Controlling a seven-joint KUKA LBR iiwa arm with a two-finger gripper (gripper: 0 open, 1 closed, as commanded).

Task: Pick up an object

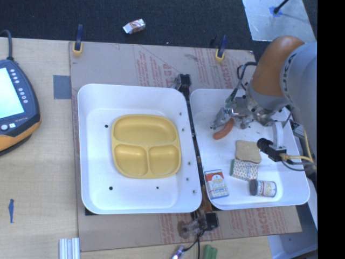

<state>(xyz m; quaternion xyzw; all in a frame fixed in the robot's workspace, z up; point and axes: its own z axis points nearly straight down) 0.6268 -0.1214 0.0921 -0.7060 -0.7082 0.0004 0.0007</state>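
Note:
My gripper (pixel 224 118) is low over the back left part of the right bin (pixel 205 104). An orange-red sausage (pixel 221 131) lies slantwise right beneath it, its upper end tucked under the gripper. Whether the sausage is gripped cannot be made out. Further forward in the same bin lie a slice of brown bread (pixel 248 151), a green-and-white patterned pouch (pixel 245 170), a small can on its side (pixel 263 188) and a red-and-white carton (pixel 215 183).
The left bin (pixel 91 139) holds a yellow three-compartment plate (pixel 145 145). A tablet-like pendant (pixel 13 104) rests on the bench at far left. The grey arm with its orange band (pixel 275 63) reaches over the right bin's back right corner.

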